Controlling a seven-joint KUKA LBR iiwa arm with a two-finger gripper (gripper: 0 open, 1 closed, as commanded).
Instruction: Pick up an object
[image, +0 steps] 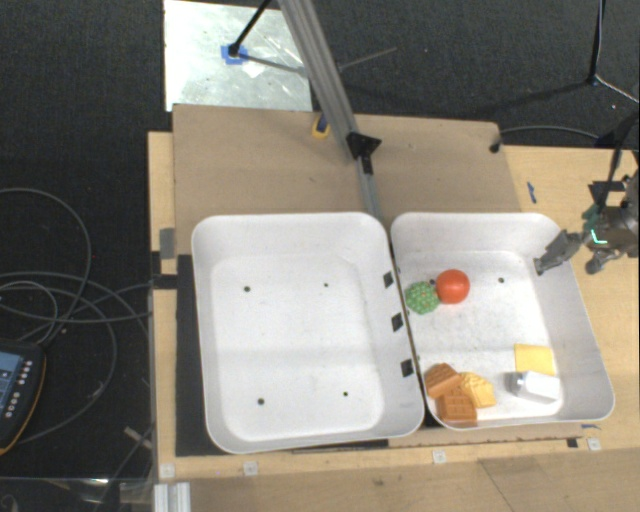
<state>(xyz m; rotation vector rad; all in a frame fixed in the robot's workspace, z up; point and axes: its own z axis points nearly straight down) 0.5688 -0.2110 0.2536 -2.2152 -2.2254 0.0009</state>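
The right bin (500, 235) holds a red ball (453, 286) touching a green knobbly ball (422, 298) near its left wall. Toward the front lie a yellow block (535, 358), a white and grey object (532, 385) and brown waffle-like pieces (457, 393). My gripper (575, 260) hangs over the bin's right rim, well right of the red ball. It is open, its two dark fingers (552, 256) spread apart with nothing between them.
The left bin (290, 330) adjoins the right one, joined by black clips (397, 321). A slanted grey pole (325, 75) crosses the back of the brown bench. Cables lie on the floor at left.
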